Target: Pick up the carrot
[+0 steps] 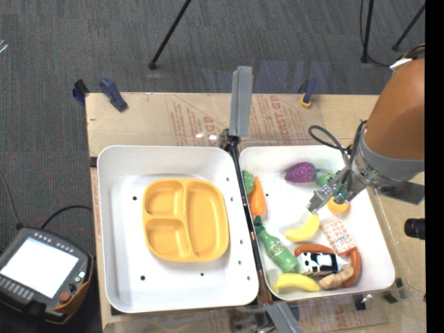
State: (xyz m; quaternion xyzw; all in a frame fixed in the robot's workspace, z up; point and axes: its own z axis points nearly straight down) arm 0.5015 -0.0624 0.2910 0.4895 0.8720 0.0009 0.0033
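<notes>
Two shallow white bins sit side by side on a cardboard-covered bench (173, 120). The left bin (118, 179) holds a yellow divided plate (186, 219) with three compartments. The right bin (378, 241) holds a scatter of toy foods.

The carrot (258, 197) lies against the right bin's left wall, near the divider between the bins, its orange body running roughly lengthwise along that wall with green leaves at its upper end. Just below it a green bottle (277, 248) lies tilted. A purple bunch of grapes (302, 173) rests toward the bin's upper middle. A banana (303, 230) lies near the centre, a second banana (297, 282) along the lower edge, and beside that a black-and-white carton (318, 262) and a reddish sausage (354, 266).

The arm (399, 127) reaches in from the right, its orange band above the wrist. The gripper (326, 198) hangs over the middle of the right bin, just above the central banana and well apart from the carrot. Whether the claw is spread or pressed together cannot be told; nothing is seen pinched in it.
</notes>
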